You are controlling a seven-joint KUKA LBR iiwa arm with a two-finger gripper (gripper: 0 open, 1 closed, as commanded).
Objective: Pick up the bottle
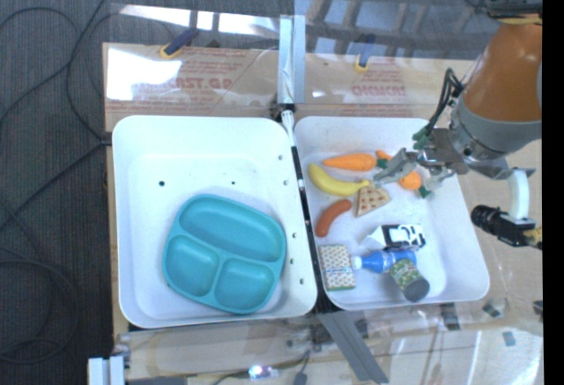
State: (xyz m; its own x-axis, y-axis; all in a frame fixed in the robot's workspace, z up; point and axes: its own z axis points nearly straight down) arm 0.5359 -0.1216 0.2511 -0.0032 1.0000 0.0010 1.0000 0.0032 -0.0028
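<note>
The bottle (pixel 381 262) is small and blue with a white cap, lying on its side near the front of the right bin (pixel 458 233). Its cap points left toward a small cracker box (pixel 336 266). A greenish can (pixel 408 277) lies against its right end. My gripper (pixel 407 181) hovers over the back of the right bin, well behind the bottle. Its fingers are spread open, one pointing left and one to the front right. A small orange piece (pixel 410 181) lies under the gap between them. Nothing is held.
Also in the right bin are a carrot (pixel 350 162), a banana (pixel 333 183), a sausage (pixel 333 215), a waffle-like wedge (pixel 372 198) and a black-and-white item (pixel 403 236) just behind the bottle. The left bin (pixel 141 154) bears a teal divided plate (pixel 225 253).
</note>
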